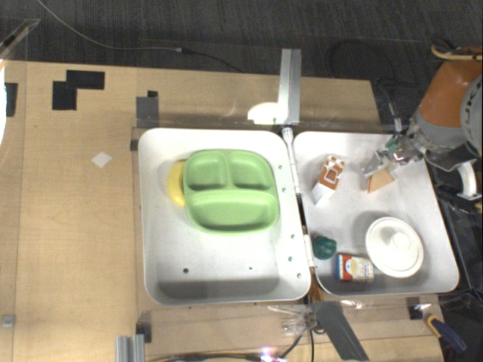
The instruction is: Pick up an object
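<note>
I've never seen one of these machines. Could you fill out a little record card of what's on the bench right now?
left bin: green divided tray, something yellow peeking out from under its left edge
right bin: white lidded bowl, small white and orange carton, tan block, dark green lump, small can lying on its side
hand: over the right bin's far right corner, beside the tan block

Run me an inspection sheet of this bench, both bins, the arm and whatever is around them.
Surface: wooden bench bearing left bin and right bin.
Job's things: green divided plate over a yellow object in left bin; small carton, tan block, white lidded bowl, teal object and small can in right bin.
Clutter: nothing seen.
Grippers: end effector above the tan block.
Cables: thin cable on dark floor.
Surroundings: black marks on bench.
</note>
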Robot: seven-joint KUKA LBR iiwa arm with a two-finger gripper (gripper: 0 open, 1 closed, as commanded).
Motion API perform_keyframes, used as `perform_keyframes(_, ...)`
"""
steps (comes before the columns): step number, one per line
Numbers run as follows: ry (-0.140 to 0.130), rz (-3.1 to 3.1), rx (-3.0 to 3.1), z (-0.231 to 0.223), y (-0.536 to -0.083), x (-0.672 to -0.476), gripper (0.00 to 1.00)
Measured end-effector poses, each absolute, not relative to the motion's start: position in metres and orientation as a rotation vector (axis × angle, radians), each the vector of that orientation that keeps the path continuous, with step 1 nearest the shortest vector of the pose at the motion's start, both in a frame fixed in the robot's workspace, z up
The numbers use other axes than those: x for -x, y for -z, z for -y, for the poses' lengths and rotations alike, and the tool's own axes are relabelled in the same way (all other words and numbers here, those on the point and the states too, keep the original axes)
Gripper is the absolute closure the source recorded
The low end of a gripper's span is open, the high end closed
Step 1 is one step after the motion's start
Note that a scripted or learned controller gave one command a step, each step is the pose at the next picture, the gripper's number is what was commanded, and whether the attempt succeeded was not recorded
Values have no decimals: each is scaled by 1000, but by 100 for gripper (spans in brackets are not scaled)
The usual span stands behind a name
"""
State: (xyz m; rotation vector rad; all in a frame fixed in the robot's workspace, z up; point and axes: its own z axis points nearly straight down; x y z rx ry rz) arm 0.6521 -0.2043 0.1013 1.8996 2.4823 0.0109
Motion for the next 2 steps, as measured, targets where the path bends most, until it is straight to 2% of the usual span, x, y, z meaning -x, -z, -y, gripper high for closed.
perform_keyframes(1, -8, -2414, -1999, 123, -194, -648, 100)
perform_keyframes(2, -6, -2195, -2242, 61, -186, -658, 100)
